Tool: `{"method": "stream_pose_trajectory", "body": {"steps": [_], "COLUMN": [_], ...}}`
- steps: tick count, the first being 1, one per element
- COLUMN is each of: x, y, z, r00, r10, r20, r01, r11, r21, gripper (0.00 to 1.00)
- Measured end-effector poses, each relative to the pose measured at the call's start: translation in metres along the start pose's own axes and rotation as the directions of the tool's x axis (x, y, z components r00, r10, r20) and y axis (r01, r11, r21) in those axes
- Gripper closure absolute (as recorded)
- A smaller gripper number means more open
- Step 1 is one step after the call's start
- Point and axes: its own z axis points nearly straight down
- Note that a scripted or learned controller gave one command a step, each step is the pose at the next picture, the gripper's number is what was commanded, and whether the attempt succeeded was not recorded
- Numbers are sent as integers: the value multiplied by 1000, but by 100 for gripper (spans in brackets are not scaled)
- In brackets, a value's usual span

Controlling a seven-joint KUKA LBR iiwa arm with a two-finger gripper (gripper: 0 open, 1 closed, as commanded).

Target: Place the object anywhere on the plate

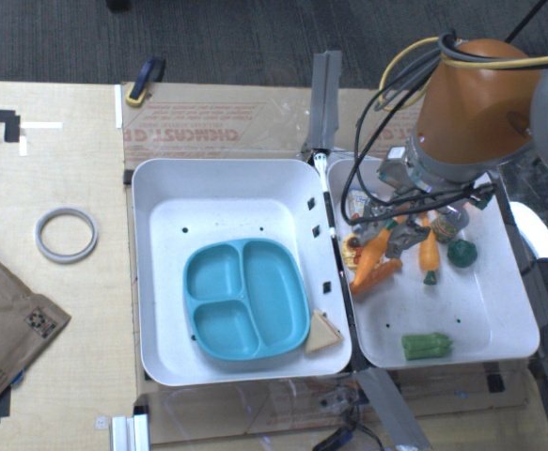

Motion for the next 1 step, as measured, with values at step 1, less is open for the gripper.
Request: {"method": "stream_pose_trajectory", "body": {"steps": [1], "x": [-46], "y": [48], "z": [0], "r00": [985], "r10": [-175], "r20": [-2], "r01": [175], "r11": [985], "r21": [-1], "gripper": [100]}}
